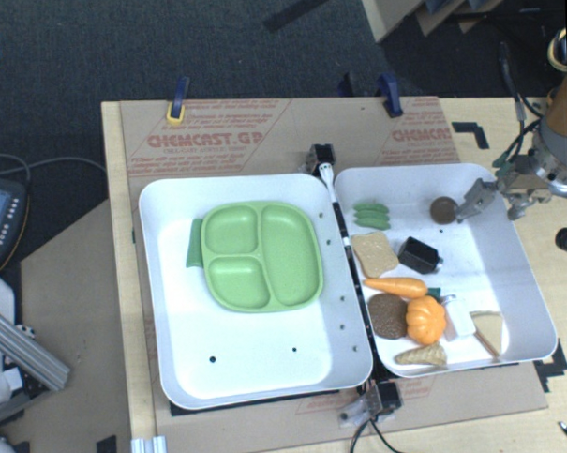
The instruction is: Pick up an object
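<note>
Gripper (496, 199), claw spread and grasping nothing, hovers at the right bin's (535, 299) two o'clock rim, so closing here may miss the brown ball (443, 209).

the arm comes in from the right edge, with just its wrist end in sight, grey metal with a tan, orange-tinged band showing at the top near the edge. it hangs low, leaning in toward the left. the pincer (491, 199) sits at its tip, its two grey fingers (473, 201) spread apart, one reaching out leftward and down, the other shorter one set off to the right. nothing sits between them. dark cables loop along the wrist above. the rest of the arm runs off past the frame edge.
</note>
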Robot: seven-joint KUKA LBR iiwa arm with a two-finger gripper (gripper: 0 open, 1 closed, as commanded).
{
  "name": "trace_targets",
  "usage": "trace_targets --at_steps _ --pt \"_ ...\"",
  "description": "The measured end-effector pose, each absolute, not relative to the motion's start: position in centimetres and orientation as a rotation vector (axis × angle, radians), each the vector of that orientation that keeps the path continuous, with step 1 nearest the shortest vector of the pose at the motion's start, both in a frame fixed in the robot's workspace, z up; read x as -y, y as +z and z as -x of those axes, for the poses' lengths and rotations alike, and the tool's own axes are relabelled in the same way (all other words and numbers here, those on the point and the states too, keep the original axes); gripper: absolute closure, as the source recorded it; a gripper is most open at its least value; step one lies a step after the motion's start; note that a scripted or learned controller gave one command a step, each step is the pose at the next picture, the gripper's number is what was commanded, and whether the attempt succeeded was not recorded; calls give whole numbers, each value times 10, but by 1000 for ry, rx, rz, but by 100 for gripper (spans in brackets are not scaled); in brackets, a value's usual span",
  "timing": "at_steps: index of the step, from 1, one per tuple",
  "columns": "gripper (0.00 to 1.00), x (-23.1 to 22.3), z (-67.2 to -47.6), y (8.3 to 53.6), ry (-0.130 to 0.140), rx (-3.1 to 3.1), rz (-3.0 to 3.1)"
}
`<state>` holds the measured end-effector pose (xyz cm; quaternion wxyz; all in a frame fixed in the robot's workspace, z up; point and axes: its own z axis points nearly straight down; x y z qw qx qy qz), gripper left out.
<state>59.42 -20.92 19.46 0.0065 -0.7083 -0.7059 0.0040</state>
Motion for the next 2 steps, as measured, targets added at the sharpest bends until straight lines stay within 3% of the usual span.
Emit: trace_targets --at_steps 1,2 --pt "0 209 -598 203 0 2222 2221" --pt "0 209 -593 160 3 2219 2219"
